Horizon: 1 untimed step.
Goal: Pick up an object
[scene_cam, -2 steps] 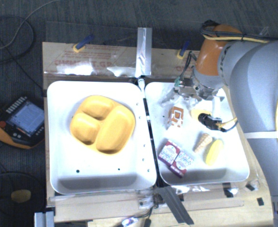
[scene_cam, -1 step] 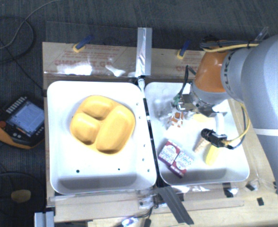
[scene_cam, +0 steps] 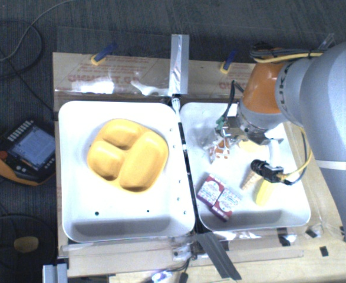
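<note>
The arm (scene_cam: 314,93) is reached in from 3 o'clock and is hung over the upper part of the right bin (scene_cam: 299,214). The gripper (scene_cam: 226,135) is pointed down toward a small orange-and-white packet (scene_cam: 220,150) near the bin's upper left, at about 10 o'clock from the bin's middle; whether anything is touched there cannot be made out, and whether the hand is open or closed cannot be told. Nothing is seen lifted. Other candidates are left lying on the bin floor: a red box (scene_cam: 218,198) at 7 o'clock, and a yellow piece (scene_cam: 262,191) with a pale stick (scene_cam: 250,180) just beside it at 5 o'clock. A dark cylinder (scene_cam: 266,169) with a cable is seen above them, seemingly part of the rig. In the left bin (scene_cam: 72,217) a large yellow lump (scene_cam: 127,154) is set near the middle, well apart from the gripper. The task is judged to be at the approach stage: a descent over the packet appears made, while the grasp and lift are left to be done.
</note>
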Tool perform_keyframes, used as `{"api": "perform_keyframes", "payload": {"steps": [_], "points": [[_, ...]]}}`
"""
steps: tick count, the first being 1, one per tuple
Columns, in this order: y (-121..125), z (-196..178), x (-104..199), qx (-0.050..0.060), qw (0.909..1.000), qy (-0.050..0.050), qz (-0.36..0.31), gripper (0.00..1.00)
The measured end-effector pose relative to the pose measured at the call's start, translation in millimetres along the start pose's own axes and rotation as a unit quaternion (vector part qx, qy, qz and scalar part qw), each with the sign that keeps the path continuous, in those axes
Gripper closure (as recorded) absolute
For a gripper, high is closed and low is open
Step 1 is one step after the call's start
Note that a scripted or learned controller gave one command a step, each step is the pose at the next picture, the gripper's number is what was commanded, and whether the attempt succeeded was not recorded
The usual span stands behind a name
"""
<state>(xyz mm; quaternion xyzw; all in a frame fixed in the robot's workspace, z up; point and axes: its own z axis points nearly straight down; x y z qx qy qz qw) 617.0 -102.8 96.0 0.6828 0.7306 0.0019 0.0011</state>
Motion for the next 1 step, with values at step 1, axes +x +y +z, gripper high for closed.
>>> {"api": "perform_keyframes", "payload": {"steps": [1], "points": [[-28.1,-91.0,31.6,0.006,0.998,0.001,-0.062,1.0]]}}
